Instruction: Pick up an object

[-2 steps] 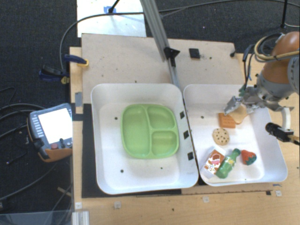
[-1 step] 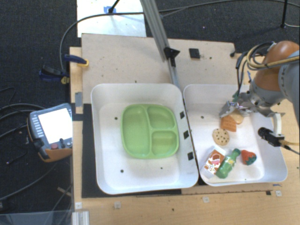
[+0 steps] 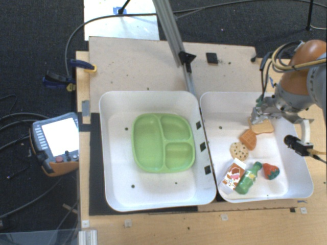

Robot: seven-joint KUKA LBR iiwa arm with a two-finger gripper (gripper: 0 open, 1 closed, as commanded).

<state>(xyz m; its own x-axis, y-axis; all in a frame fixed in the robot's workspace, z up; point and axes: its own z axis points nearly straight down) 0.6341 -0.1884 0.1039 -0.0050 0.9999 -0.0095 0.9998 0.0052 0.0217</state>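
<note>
Nearest the camera, in the right bin, a green bottle is lying tilted against a small red and white carton on its left. Just to the right of the bottle, a red strawberry-like toy is resting close to it. A little farther back, a round speckled cookie is sitting just beside an orange-brown piece of toy food. Farther still, a tan slice of bread is lying near the far right part of the bin, and the end effector is hanging right over its far edge. Whether the end effector is open or closed, and whether it is gripping anything, cannot be told from this angle. The grey arm with its orange band is reaching in from the right, with cables looping around it.

In the left bin, a green divided plate is lying flat near the middle. Both bins are sitting side by side on the pale surface. Off the left side, a handheld control pad with a bright screen is resting on the dark floor.
</note>
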